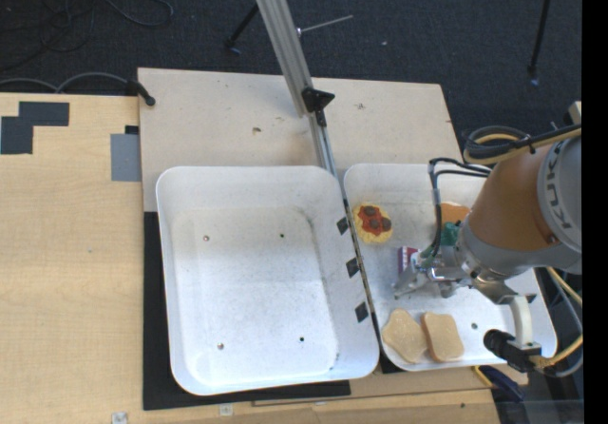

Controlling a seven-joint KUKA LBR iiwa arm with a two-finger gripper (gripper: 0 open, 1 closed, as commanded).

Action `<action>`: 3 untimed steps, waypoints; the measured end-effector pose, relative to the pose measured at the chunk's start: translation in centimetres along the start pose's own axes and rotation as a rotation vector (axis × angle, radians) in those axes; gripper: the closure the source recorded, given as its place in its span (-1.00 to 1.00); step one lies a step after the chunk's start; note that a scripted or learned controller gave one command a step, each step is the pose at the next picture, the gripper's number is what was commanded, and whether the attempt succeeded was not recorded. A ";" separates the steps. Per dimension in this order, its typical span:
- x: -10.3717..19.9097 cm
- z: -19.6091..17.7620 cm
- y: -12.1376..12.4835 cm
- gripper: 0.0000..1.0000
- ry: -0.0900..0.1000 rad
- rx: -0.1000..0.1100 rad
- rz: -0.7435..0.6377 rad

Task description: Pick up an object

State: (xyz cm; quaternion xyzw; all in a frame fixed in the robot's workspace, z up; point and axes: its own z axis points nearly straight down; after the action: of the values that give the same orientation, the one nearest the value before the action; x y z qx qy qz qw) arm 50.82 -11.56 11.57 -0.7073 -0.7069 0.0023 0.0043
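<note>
**Gripper low in the right bin, among three candidates**

The left bin (pixel 247 279) is the biggest thing on the bench. The right bin (pixel 380 189) is partly covered by the arm (pixel 518 213), which reaches in from the right and bends down toward the bin's middle. At its tip the gripper (pixel 418 281) sits low over the bin floor; whether it is parted or closed I cannot tell, since the metal parts blur together there, and nothing can be seen caught in it.

The things to pick all lie in the right bin. Two tan bread-like pieces (pixel 424 335) rest side by side at the near edge, just beside the gripper. A round yellow piece with a red topping (pixel 372 221) lies further off, near the divider. A small purple and white item (pixel 408 257) is touching or almost touching the gripper's far side.

To do this step well, I judge the arm should commit to one target, centre squarely over it, and descend straight.
</note>
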 end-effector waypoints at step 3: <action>0.0 -5.0 0.2 1.00 -0.003 -0.012 -0.001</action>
State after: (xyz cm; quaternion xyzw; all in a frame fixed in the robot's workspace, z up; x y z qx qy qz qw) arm 51.10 -11.58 16.53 -0.7071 -0.7071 -0.0009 -0.0010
